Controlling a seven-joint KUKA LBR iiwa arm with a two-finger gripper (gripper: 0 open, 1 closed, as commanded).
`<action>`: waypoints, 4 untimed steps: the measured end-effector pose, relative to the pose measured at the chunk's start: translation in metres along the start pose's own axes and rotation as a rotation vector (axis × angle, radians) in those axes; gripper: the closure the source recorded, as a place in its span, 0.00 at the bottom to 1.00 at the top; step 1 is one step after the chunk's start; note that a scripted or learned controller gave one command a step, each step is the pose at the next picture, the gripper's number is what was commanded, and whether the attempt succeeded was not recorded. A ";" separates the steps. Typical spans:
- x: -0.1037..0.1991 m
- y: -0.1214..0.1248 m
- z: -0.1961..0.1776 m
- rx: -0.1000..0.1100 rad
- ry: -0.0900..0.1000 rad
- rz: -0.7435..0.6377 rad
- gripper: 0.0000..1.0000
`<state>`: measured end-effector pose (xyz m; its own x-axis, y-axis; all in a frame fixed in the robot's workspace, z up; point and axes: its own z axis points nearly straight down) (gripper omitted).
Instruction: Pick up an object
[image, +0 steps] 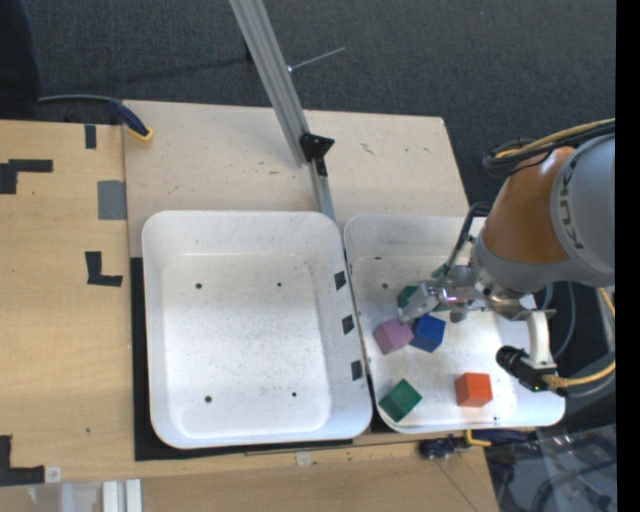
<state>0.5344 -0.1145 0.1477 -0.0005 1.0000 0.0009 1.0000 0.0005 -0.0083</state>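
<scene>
My pincer (432, 297) hangs low over the right bin (400, 238), reaching in from the right, and from this slant I cannot tell how it is set or whether anything sits in it. Its tip lies just above the blue cube (428, 333) and beside a small dark green piece (408, 296) that peeks out at its left; whether it touches either I cannot tell. The blue cube rests on the bin floor near the middle, turned cornerwise so one corner points toward the near edge; it has no clear long axis. Touching or just beside its left face is the pink cube (391, 335), tilted a little the same way. Nearer the bin's front edge lies a green cube (401, 398), and to its right, well apart, an orange-red cube (473, 389), squarer to the bin walls. The left bin (240, 330) sits alongside on the table (60, 300), its rim meeting the right bin's rim.
</scene>
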 end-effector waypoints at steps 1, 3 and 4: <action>0.000 0.005 0.032 -0.019 -0.001 -0.002 0.00; 0.000 -0.002 -0.028 -0.011 -0.002 0.000 1.00; -0.001 -0.004 -0.071 -0.012 -0.002 -0.001 1.00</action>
<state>0.5310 -0.1152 0.2186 -0.0012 1.0000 -0.0008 1.0000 0.0012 0.0034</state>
